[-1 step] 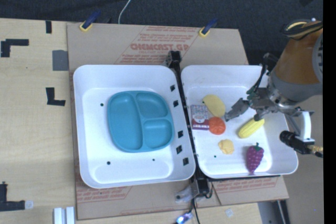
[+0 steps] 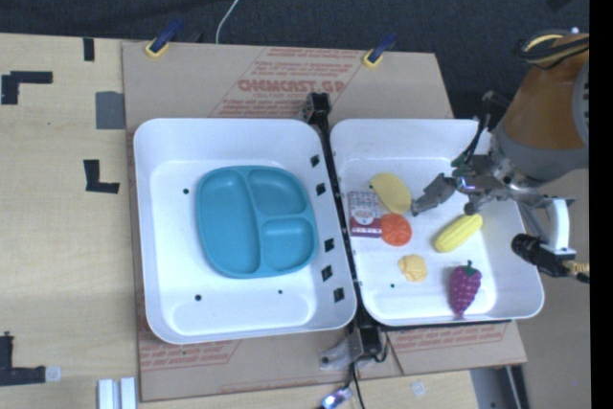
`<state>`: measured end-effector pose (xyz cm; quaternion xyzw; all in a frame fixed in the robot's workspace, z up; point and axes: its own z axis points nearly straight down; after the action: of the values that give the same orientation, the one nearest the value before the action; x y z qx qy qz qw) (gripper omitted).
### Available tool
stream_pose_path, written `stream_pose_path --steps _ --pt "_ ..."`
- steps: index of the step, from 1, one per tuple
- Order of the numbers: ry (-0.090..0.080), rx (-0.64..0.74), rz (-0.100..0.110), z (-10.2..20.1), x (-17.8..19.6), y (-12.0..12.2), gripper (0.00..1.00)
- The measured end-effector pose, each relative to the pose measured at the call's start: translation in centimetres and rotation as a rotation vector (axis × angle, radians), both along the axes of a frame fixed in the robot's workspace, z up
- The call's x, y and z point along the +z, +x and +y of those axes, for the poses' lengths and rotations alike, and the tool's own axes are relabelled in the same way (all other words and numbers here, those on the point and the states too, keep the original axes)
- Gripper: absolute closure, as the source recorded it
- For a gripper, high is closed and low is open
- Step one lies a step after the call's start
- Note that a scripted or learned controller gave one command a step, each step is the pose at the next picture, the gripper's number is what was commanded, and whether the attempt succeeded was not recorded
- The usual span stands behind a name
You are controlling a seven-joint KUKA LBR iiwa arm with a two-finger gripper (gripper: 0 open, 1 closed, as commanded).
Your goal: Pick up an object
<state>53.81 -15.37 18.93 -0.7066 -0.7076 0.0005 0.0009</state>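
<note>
Camera view: tool (image 2: pixel 433 194) over right bin (image 2: pixel 498 306), fingers dark and foreshortened; cannot tell whether spread or pressed together, nothing seen between them. Lemon (image 2: pixel 391 192) just beside tool, on side away from arm, long axis slanted. Tomato (image 2: pixel 396 230) below lemon, near tool. Corn (image 2: pixel 458 232) just under wrist, long axis slanted toward tool. Likely target: lemon, nearest.

Count: one lemon, one tomato, one corn, one grape bunch (image 2: pixel 465 286), one small yellow piece (image 2: pixel 413 267), one packet (image 2: pixel 363 209). Left bin (image 2: pixel 163 302): one blue tray (image 2: pixel 256 219). Two bins on surface (image 2: pixel 57 283).

blue three-compartment plastic plate (image 2: pixel 257 220) in left white bin (image 2: pixel 158 158) | brown cardboard sheet (image 2: pixel 278 81) under bins | wooden tabletop (image 2: pixel 57 235)
</note>
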Motion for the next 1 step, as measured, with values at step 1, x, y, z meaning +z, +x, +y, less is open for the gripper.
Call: stream_pose_path --steps 1 --pt "0.001 -0.002 0.006 -0.08 -5.46 -1.20 0.00"
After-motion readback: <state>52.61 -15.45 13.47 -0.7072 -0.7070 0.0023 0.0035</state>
